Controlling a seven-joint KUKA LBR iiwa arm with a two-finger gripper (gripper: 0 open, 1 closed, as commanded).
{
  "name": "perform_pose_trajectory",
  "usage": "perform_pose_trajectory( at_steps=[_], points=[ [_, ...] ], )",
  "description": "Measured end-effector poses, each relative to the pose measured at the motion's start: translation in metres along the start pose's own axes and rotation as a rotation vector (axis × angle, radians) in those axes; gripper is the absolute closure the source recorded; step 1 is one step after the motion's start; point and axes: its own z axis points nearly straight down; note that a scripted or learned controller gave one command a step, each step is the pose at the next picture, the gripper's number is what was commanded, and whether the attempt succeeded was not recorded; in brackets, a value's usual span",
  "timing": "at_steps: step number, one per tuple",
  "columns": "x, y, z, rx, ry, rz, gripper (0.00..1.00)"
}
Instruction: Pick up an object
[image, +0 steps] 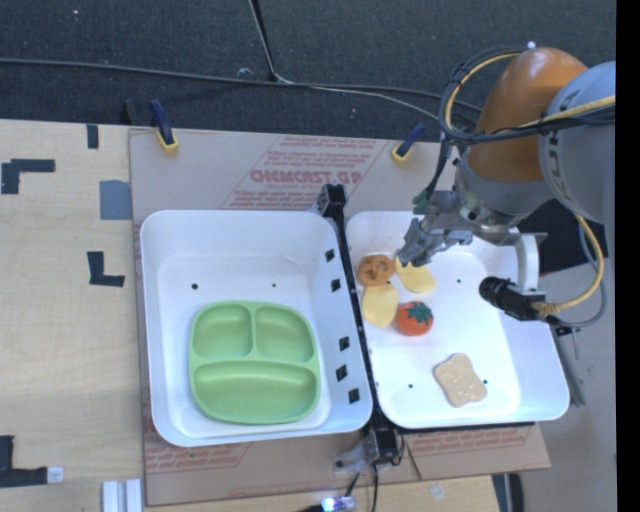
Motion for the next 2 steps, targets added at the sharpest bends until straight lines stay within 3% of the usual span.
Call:
perform_pose_trajectory(
  at_steps=[2],
  points=[
    [0.101,0.046,0.004,0.0,0.001,-0.001,1.0]
  ],
)
